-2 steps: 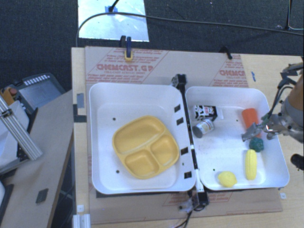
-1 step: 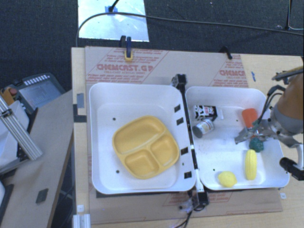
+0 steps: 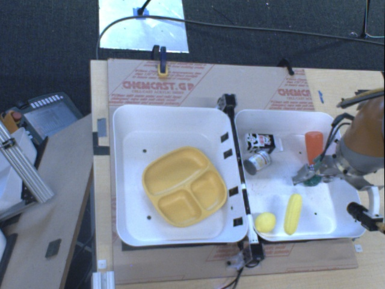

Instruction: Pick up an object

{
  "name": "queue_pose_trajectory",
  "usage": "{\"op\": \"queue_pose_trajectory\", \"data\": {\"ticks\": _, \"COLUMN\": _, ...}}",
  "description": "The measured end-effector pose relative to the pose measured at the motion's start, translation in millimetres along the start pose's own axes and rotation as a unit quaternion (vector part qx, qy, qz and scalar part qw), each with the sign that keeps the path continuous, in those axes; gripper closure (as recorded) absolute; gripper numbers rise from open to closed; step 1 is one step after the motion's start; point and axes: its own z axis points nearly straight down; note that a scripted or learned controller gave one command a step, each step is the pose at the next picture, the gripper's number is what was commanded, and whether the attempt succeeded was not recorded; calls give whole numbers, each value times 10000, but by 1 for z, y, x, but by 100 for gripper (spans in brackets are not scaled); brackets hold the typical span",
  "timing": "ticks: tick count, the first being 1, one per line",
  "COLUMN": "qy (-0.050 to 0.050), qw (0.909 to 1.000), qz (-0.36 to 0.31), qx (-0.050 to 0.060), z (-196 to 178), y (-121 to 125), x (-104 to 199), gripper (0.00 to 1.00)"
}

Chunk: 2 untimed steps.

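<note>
A yellow divided tray [image 3: 183, 185] lies in the left bin [image 3: 129, 137], while the right bin [image 3: 283, 122] holds a small carton [image 3: 260, 141], a can [image 3: 257, 161], an orange cup [image 3: 313, 145], a corn cob [image 3: 293, 214] and a lemon [image 3: 265, 222], with the gripper [image 3: 308, 177] low beside the cup.

My bench [image 3: 102, 233], a printed cardboard sheet [image 3: 180, 83] flat on it, two white bins [image 3: 129, 161] side by side on the sheet
</note>
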Motion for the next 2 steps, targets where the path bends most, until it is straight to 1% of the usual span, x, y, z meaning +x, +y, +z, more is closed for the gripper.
{"op": "queue_pose_trajectory", "data": {"ticks": 1, "qy": 26, "qw": 10000, "qz": 4, "qx": 49, "z": -8, "y": -3, "x": 1, "gripper": 100}}
{"op": "queue_pose_trajectory", "data": {"ticks": 2, "qy": 27, "qw": 10000, "qz": -14, "qx": 45, "z": -63, "y": 10, "x": 4, "gripper": 100}}
